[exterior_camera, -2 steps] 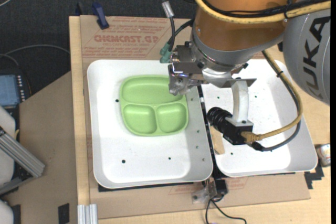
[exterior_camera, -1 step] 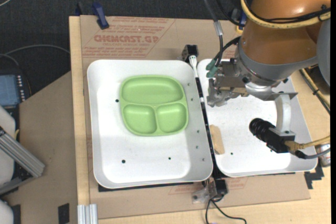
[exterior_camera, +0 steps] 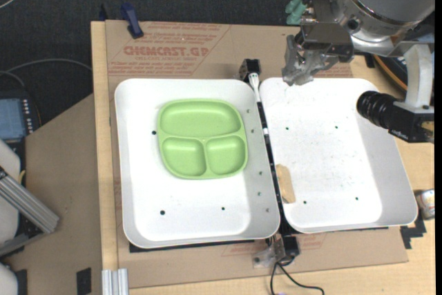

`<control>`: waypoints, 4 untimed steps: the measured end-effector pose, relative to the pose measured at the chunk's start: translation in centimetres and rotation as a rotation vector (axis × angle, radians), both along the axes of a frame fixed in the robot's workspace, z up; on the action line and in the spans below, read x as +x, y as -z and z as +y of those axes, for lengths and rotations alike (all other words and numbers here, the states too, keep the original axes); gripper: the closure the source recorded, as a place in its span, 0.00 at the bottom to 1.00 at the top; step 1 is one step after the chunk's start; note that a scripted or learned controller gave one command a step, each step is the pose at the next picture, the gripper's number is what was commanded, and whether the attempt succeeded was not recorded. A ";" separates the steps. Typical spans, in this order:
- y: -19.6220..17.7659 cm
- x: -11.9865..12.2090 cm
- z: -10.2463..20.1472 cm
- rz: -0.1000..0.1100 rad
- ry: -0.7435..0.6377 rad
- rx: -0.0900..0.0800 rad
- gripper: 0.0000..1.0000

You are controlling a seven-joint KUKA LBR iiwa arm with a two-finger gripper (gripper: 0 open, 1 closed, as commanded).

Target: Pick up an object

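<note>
A light green divided plate (exterior_camera: pixel 202 138) with three compartments lies flat in the left white bin (exterior_camera: pixel 138 204), towards its far half. My gripper (exterior_camera: pixel 299 74) hangs over the far left corner of the right white bin (exterior_camera: pixel 345 169), well to the right of the plate and apart from it. Nothing shows under or in the gripper. The grey wrist and orange band rise behind it at the top right.
A small tan strip (exterior_camera: pixel 285 184) lies at the right bin's near left edge, by the divider between the bins. A black cylindrical fixture (exterior_camera: pixel 380 109) juts over the right bin's far right side. A blue clip (exterior_camera: pixel 131 19) sits on the cardboard at the far left.
</note>
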State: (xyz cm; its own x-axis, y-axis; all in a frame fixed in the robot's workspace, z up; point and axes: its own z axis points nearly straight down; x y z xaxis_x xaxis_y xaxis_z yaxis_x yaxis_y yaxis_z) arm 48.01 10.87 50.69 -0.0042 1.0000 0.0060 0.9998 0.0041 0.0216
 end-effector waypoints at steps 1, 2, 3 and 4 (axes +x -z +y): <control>2.6 -0.1 3.4 0.026 0.000 -0.007 1.00; 11.7 -0.2 -2.5 0.032 0.011 -0.009 1.00; 6.2 0.0 -7.3 0.014 0.010 -0.007 1.00; 8.6 -0.1 -1.2 0.026 -0.002 -0.006 1.00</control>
